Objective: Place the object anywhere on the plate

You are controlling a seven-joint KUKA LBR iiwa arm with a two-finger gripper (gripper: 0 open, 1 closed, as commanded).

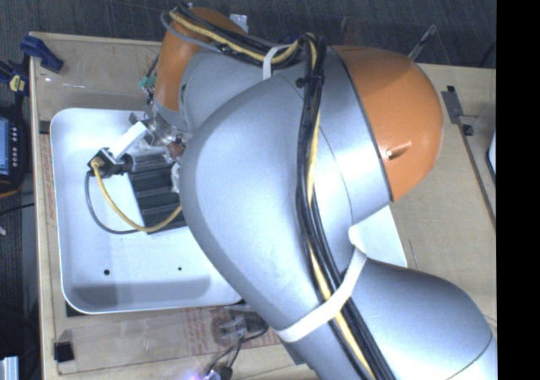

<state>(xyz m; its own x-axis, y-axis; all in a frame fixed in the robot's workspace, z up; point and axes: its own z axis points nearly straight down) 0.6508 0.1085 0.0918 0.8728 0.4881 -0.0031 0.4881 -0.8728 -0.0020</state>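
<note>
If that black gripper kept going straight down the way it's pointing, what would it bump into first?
Most likely the bare white floor of the left bin. The gripper hangs over it pointing downward, with a looped yellow cable beside it. Depth is hard to judge, and the arm hides the space behind it.

My arm (287, 201) reaches in from the right, big grey elbow bent up toward cam, orange band at wrist; my tool (148, 188) points down-left.

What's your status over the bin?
Gripper low inside left bin, fingers hidden. Arm blocks most of the view. Object and plate can't be made out.
</note>
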